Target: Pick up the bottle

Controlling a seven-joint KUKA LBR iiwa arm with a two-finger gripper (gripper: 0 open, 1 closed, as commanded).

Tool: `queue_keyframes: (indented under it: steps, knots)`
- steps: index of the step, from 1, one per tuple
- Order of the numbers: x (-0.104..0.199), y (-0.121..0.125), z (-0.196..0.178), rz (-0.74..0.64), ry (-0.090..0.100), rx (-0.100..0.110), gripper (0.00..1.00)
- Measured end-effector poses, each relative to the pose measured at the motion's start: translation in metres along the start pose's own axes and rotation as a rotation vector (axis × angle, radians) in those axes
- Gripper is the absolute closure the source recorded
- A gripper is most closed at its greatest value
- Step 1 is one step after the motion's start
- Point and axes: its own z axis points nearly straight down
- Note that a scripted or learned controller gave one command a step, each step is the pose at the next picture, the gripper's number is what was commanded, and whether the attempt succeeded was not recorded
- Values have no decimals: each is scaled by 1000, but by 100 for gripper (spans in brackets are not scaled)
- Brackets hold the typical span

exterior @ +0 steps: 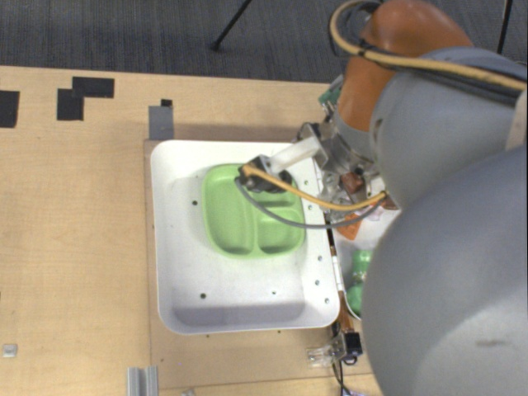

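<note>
Reaching step, I judge: the gripper (pixel 353 186) hovers, its opening impossible to tell. What seems the bottle (pixel 360 269), a green shape, lies just beside it; next, lower squarely over it.

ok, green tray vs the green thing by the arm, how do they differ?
Colour: the green tray is pale; the green thing is a deeper green. Place: the tray lies flat in the left bin; the green thing sits beyond that bin's right rim. View: the tray shows nearly whole, with compartments; the green thing is mostly hidden by the arm. Both are green.
</note>
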Motion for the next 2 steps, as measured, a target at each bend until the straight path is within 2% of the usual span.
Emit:
queue_keyframes:
  steps: [1, 2]
  knots:
    - [-39, 16, 98, -209, -4, 2, 100]
    - [-4, -79, 68, -149, -2, 2, 100]
